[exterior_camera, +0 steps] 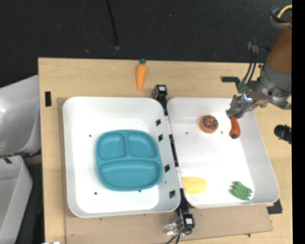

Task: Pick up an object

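Note:
My gripper (235, 114) hangs over the far right part of the right bin (254, 151), reaching in from the right. A small red pepper-like toy (235, 128) hangs straight down from its tips, its upper end pinched between the fingers. To its left a round brown and red toy (209, 123) lies on the bin floor. Near the front of the same bin lie a yellow toy (194, 185) and a green leafy toy (241, 190).
The left bin (76, 136) holds a teal divided plate (128, 159). An orange carrot toy (141, 74) lies on the bench behind the bins. A black clamp (159, 91) sits at the rear of the seam between the bins.

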